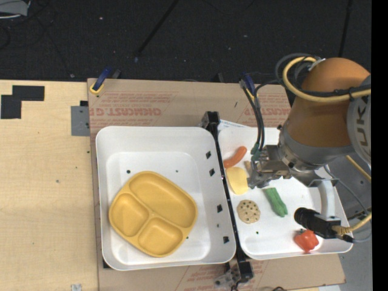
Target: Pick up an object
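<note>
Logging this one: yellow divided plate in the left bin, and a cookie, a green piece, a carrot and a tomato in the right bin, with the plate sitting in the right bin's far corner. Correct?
Not quite. The camera view shows the yellow divided plate in the left bin, not the right bin's far corner. The cookie, green piece, carrot and tomato are in the right bin, as you logged.

Yellow three-section plate [153,212] in left white bin [109,162], right white bin [291,247] adjoining, cardboard sheet [157,105] beneath both

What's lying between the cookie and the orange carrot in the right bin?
In the camera view, a pale yellow piece lies between the cookie and the carrot, near the right bin's left wall, beside the gripper.
</note>
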